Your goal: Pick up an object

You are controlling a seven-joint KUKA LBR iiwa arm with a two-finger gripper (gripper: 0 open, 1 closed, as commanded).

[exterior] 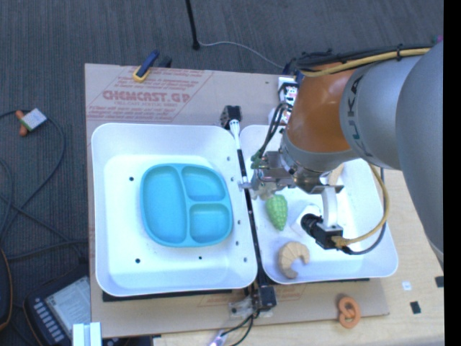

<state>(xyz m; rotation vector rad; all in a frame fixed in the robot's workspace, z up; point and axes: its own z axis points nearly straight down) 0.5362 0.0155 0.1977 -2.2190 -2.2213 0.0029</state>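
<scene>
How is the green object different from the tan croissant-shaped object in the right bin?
The green object is oval and lies close under the gripper; the croissant is tan, curved and lies nearer the bin's front wall, apart from the arm. Both rest on the right bin floor.

The arm (pixel 403 107) is a thick, rounded limb in smooth light grey, with a broad glossy orange band (pixel 324 114) wrapped round it above the wrist. Dark letters run along the grey shell just right of the band. Black and yellow cables (pixel 360 55) lie along its far side. Below the band sits a grey metal wrist block, and the end effector (pixel 263 181) is a cluster of small dark and silver parts. A yellowish hose (pixel 374 225) loops to a black fitting (pixel 317 229).
</scene>
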